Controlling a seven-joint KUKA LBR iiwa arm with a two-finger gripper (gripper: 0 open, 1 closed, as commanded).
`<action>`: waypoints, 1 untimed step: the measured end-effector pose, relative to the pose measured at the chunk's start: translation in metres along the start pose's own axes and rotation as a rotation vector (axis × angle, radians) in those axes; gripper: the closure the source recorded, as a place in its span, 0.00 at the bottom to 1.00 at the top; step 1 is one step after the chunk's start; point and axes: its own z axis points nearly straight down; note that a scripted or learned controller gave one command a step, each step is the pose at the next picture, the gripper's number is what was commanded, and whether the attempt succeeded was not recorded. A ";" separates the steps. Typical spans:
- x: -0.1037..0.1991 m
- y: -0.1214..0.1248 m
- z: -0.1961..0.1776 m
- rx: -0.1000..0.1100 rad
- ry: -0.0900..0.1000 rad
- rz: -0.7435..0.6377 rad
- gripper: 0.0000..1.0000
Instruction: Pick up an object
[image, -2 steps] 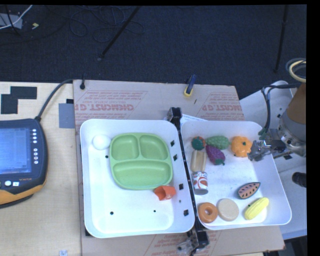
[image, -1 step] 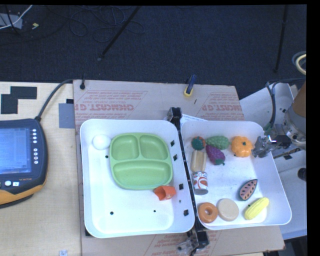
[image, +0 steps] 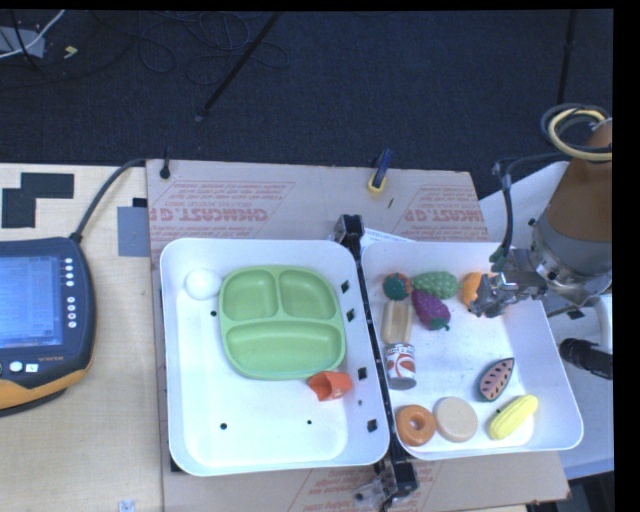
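Camera view, jaws (state unclear) by orange fruit (image: 471, 288), right bin (image: 560, 400).

In the left white bin (image: 190, 420), a light green divided plate (image: 282, 322), a white ball (image: 202, 284) and an orange piece (image: 330, 384) are seen. In the right white bin (image: 550, 400), a yellow corn cob (image: 514, 416), a purple item (image: 431, 308), a green item (image: 435, 283), a red-and-white can (image: 400, 365), a cream disc (image: 456, 419) and an orange-brown doughnut (image: 415, 425) are shown. The arm (image: 580, 205) is coloured orange above grey.
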 end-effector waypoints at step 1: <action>0.056 0.019 -0.007 -0.002 -0.001 -0.002 1.00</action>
